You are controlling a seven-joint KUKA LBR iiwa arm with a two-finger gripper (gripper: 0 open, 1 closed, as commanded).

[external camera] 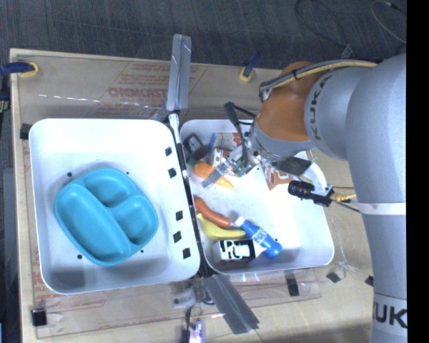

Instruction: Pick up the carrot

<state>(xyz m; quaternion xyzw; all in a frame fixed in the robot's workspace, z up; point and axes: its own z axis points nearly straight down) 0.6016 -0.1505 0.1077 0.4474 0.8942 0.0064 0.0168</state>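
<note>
At the right of the frame, the grey arm was seen reaching in, its orange band lying above the right bin. Across the bench, two shallow white bins were set side by side, and the left bin was occupied by a turquoise divided plate resting in its lower left part. A grey bar was seen standing up from the divide between the bins toward the top of the frame.

Below the band, the gripper was lowered into the upper left part of the right bin, among a cluster of small items that could not be told apart clearly. Whether it was open or closed could not be told.

Lower in the right bin, near its left wall, the carrot was found lying flat. Its long axis was set on a diagonal, running from upper left to lower right of the frame. Just under it a yellow item was seen, touching or nearly touching it. Beside that, a blue bottle was laid pointing toward the lower right, and a black-and-white packet was placed along the bin's lower edge. The carrot was seen apart from the gripper, below it in the frame.
</note>
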